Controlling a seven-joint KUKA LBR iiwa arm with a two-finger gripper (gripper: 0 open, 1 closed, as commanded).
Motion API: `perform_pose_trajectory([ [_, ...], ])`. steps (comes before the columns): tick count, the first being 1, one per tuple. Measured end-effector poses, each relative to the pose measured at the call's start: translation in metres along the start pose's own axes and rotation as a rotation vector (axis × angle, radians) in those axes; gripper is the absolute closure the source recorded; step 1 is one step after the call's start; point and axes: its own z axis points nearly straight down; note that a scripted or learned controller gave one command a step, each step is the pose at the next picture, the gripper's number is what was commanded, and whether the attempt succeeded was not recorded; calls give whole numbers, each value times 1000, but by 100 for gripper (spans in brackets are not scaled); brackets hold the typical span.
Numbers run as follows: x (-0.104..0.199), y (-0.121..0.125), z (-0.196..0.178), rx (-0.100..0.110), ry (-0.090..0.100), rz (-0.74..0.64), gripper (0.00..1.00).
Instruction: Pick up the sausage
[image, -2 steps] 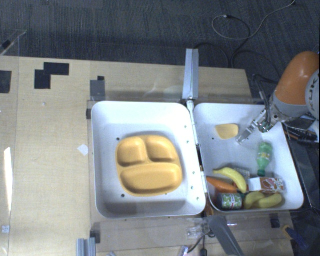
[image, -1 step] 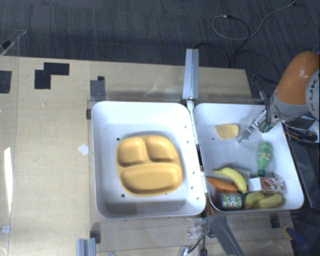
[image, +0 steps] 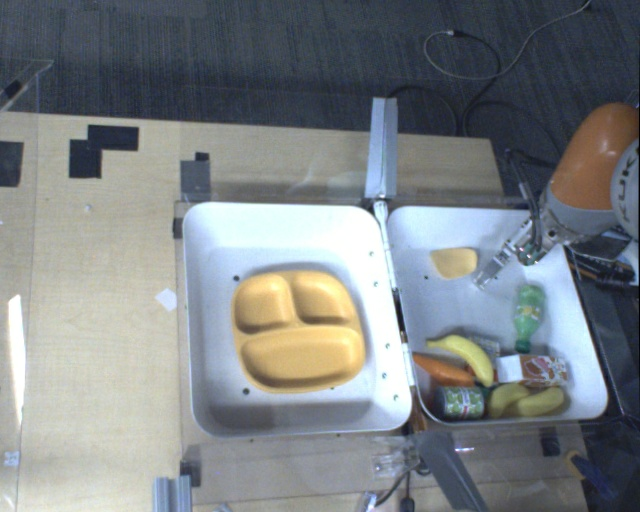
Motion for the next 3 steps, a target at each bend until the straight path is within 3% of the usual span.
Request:
perform_pose_trajectory([
  [1,0,0,0,0,0,0,0],
  [2,-1,4,-14,-7,-8,-4,100],
  [3,-1,4,-14,-7,-8,-4,0],
])
